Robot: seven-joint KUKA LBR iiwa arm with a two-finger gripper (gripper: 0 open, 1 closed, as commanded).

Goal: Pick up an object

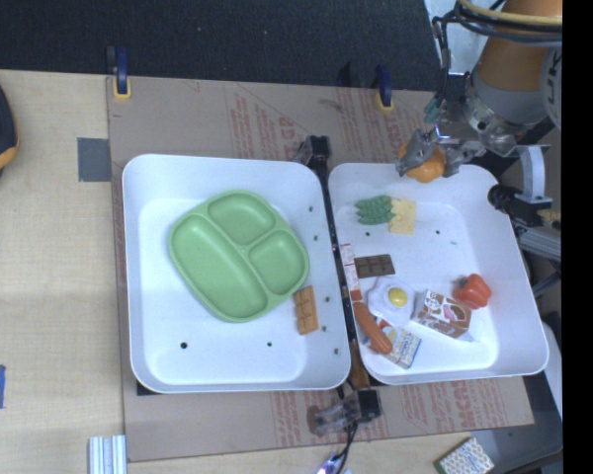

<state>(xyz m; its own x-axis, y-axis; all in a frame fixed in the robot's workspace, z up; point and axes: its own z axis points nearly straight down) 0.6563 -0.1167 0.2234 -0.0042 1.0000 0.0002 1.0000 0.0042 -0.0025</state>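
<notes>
Your left bin (143,265): green divided plate (239,255), waffle piece (305,310). Your right bin (519,294): broccoli (374,209), cheese (403,216), fried egg (393,298), carton (442,315), tomato (472,290). Gripper (430,156), at that bin's far edge: fingers closed around an orange object (426,171).

Bright even light, soft shadows, slight blur
</notes>
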